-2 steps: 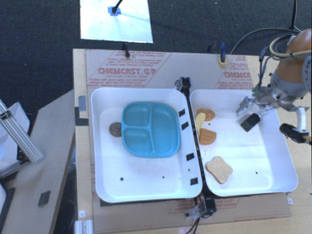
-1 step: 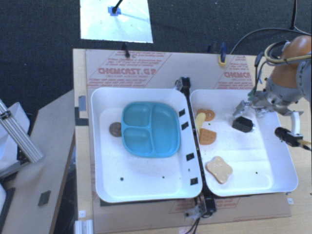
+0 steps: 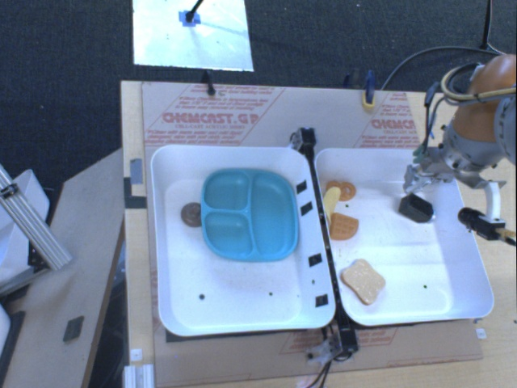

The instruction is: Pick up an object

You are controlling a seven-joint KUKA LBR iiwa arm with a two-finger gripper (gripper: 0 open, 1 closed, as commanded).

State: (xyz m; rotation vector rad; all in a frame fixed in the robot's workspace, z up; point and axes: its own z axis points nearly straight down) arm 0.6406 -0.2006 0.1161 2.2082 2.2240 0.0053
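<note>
Currently hand [image 3: 422, 186] hovers over small black block [image 3: 416, 208] at right white bin's [image 3: 464, 293] 1 o'clock; finger state: cannot tell. Risk: block, near wall, skids aside at closure.

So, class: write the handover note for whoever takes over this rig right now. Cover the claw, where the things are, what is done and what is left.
Claw: low over the right bin's far side, close above a small black block; whether it is open or shut cannot be told.
Right bin also holds a slice of toast near the front, and a cookie and a pretzel by the divider.
Left bin: blue divided plate, with a small brown disc at its left.
Done: nothing visibly lifted.
Left: grasp and lift one thing; the black block looks nearest.
</note>
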